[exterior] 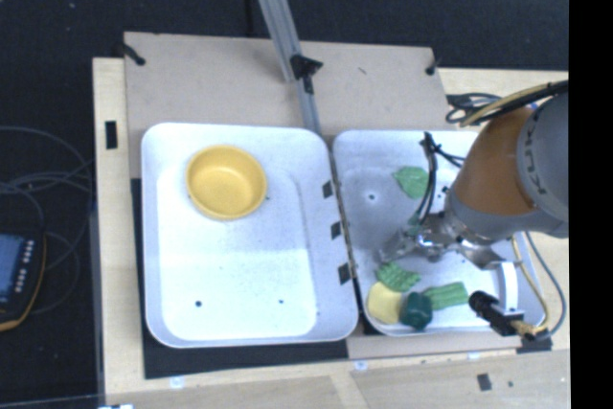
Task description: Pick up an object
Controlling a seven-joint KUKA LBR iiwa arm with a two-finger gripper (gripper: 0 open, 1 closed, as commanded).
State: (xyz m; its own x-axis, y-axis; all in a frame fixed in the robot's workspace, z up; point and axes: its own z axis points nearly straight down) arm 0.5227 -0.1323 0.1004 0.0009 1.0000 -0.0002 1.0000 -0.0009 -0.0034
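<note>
My gripper [400,248] hangs low over the middle of the right bin [356,170], below the arm's orange band [490,170]. Just under it, toward the front, lies a small green piece [397,279]. A yellow rounded object [383,304] and a dark teal object [416,310] sit side by side at the bin's front edge. A longer green piece [446,295] lies to their right. Another light green piece [412,179] rests farther back, beside the arm. I see nothing held in the gripper.
The left bin [230,292] holds a yellow bowl [226,182] at its back left. A grey metal pole [278,14] slants in from the top to the gap between the bins. Cables and a black part [484,309] trail off the arm at the right.
</note>
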